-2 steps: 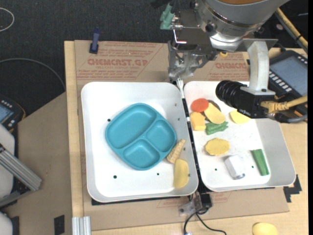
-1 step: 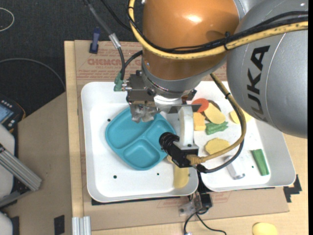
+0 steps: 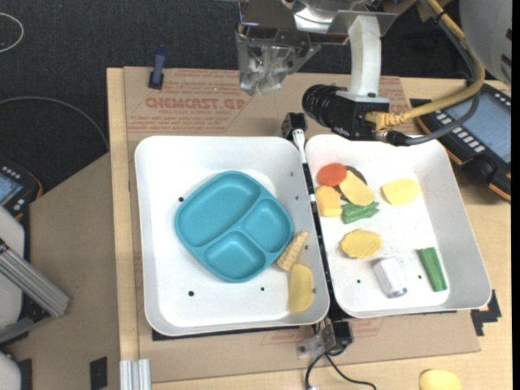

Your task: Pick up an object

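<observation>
The end effector (image 3: 262, 70) hangs high above the worktop (image 3: 203, 104) behind both bins, holding nothing, finger spread unclear, probably parked so the camera sees the toy food in the right bin (image 3: 455, 210).

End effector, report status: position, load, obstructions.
End effector above the bench behind the left white bin, nothing between its fingers. Small food-shaped objects lie in right white bin. Blue divided plate sits left.

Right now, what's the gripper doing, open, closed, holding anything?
Gripper: raised above the bench behind the left bin, nothing visible between its fingers; whether it is open or closed cannot be told.
</observation>
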`<action>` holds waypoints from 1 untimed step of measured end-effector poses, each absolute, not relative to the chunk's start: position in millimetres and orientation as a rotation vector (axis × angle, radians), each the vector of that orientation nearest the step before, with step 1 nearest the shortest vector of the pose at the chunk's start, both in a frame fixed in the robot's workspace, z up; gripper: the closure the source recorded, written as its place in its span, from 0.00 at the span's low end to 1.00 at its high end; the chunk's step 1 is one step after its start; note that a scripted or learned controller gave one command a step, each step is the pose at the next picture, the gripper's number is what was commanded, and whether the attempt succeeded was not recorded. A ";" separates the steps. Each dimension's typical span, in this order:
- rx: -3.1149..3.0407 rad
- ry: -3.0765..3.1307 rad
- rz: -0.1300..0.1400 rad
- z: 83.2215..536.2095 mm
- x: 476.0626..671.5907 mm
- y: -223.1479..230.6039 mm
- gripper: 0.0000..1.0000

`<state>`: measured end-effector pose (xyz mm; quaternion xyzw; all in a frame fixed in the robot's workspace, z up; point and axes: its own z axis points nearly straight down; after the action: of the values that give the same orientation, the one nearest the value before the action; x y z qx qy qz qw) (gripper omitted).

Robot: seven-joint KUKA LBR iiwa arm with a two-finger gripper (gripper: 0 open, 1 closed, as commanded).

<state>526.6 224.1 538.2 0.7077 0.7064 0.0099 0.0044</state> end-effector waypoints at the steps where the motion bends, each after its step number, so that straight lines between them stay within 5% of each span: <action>1: 2.220 2.226 -0.004 536.1 476.8 224.3 1.00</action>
<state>476.8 224.3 536.1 0.7062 0.7080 -0.0011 -0.0010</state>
